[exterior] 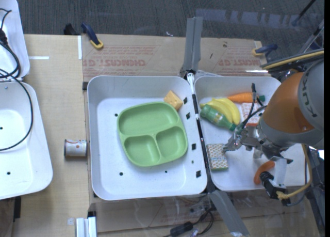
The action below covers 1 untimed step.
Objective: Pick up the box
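The box (247, 111) is a small white carton with red print. It lies in the right bin (233, 179), partly tucked under the banana (228, 108) and behind the arm. My gripper (238, 143) hangs low over the middle of the right bin. It is just in front of the box and beside a speckled green sponge (217, 157). Nothing visibly sits in it. The arm's orange band (289, 107) hides the bin's right part.
A green bottle (216, 116), a carrot (241, 97) and an orange item (263, 171) share the right bin. The left bin (98, 127) holds a green divided plate (151, 133) and a yellow block (174, 99). A small can (76, 148) lies on the bench to the left.
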Tool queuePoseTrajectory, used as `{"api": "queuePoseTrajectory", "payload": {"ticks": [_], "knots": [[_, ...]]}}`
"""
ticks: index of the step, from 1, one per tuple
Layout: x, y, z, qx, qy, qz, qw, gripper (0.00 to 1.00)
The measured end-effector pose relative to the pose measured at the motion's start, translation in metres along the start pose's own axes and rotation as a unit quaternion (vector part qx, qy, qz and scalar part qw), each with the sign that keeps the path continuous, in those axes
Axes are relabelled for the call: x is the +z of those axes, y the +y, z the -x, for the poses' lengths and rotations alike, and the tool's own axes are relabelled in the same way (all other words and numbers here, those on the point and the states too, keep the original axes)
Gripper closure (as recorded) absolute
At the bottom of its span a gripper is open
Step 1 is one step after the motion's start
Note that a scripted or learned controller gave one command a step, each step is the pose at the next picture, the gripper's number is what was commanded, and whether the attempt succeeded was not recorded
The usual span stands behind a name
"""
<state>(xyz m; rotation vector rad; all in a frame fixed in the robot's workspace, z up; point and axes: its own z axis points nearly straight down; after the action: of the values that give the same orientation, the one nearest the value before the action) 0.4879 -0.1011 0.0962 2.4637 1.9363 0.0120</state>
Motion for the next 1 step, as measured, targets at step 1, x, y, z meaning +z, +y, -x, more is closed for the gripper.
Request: {"api": "queuePoseTrajectory", "payload": {"ticks": [1], "knots": [[0.0063,0.0912,0.0022,0.027,-0.002,-0.007,0.9996,0.0]]}}
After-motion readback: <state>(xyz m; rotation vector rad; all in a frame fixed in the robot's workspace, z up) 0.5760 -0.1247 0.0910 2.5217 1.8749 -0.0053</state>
